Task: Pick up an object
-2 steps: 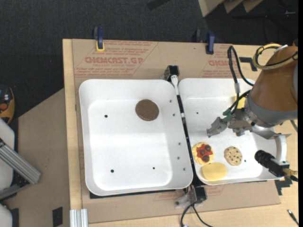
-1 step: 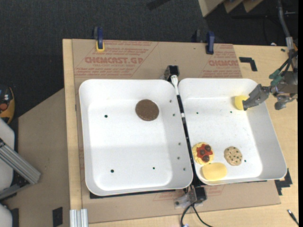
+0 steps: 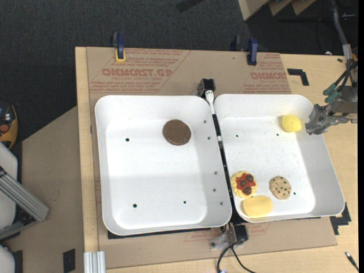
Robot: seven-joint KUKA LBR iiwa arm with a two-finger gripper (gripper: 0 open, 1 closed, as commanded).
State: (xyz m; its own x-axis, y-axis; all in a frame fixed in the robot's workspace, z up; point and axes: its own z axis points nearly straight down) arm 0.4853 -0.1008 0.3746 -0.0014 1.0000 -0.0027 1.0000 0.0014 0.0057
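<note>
1. Nothing has been picked up yet, as far as you can judge: all five objects lie flat on the bin floors, and none sits between the fingers of the hand.
2. You will find the hand at the far right, just over the right rim of the right bin, close beside the small yellow lump. Whether its fingers are spread or closed you cannot tell; they are too small and dark against the rim.
3. What is left, then, is the whole job: settle on an object, close on it, and lift it clear. By position, the yellow lump looks the likeliest target, but that is a guess.
4. Count two white bins on the counter: the left bin and the right one, touching along the middle seam.
5. Count one object in the left bin: a round brown cookie, toward the far side, well apart from everything else.
6. Count four objects in the right bin: the yellow lump at the far right; and a near-left cluster of a red-topped pastry, a chocolate-chip cookie just to its right, and a larger yellow piece nearest you.
7. Count two clamps on the far edge of the board: one with a yellow jaw, one blue.
</note>
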